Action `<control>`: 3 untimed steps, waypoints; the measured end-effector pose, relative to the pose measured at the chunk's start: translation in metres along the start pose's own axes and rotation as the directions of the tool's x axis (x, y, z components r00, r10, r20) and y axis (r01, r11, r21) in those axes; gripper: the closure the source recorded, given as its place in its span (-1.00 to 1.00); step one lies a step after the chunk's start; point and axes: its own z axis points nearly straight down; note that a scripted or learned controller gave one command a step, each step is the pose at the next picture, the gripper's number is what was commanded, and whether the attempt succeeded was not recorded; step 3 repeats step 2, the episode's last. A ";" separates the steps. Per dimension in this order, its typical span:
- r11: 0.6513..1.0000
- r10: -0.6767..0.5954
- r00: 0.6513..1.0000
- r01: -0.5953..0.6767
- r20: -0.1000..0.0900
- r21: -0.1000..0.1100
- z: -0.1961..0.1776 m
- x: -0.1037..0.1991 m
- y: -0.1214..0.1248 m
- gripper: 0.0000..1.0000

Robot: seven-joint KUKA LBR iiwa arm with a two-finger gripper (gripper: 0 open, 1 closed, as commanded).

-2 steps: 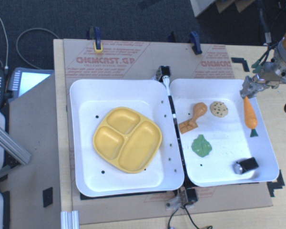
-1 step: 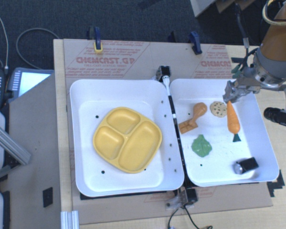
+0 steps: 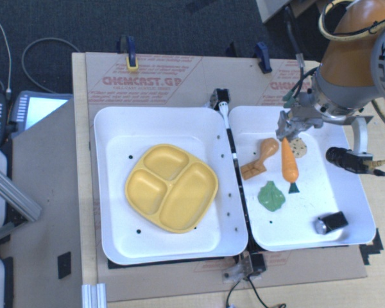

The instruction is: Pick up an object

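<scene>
1. Bench (image 3: 90, 191), bottom edge: nearest the camera. Two white bins sit side by side on it.
2. Left bin (image 3: 109, 172): yellow tray (image 3: 172, 187) with three compartments, roughly centered, lying flat.
3. Right bin (image 3: 353, 197): holds five items.
4. Black-and-silver piece (image 3: 332, 222) at 5 o'clock in the right bin, well apart from the rest.
5. Green lump (image 3: 271, 196) near bin center, just at 7 o'clock from the carrot's dark tip.
6. Carrot (image 3: 290, 163): orange, lying about 12-to-6, dark end at 6 o'clock. Top end sits right under the gripper.
7. Brown piece (image 3: 261, 158) at 9 o'clock of the carrot, close beside it, near the divider between the bins.
8. Speckled round cookie (image 3: 299, 148) at 2 o'clock of the carrot's top end, touching or nearly touching; can't tell which.
9. Gripper (image 3: 290, 132): low over the right bin at its 12 o'clock side, above the carrot's top end. Fingers not resolvable, so spread or pressed together: cannot tell. Nothing seen between them.
10. Arm (image 3: 353, 50): enters from 2 o'clock, orange band above the wrist.
</scene>
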 end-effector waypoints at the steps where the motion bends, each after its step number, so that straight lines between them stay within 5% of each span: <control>1: 1.000 -0.001 1.000 0.001 -0.001 0.001 0.011 0.054 -0.009 1.00; 2: 1.000 -0.001 1.000 0.001 -0.001 0.000 0.009 0.115 -0.017 1.00; 3: 1.000 -0.001 1.000 0.001 -0.001 0.000 0.009 0.115 -0.017 1.00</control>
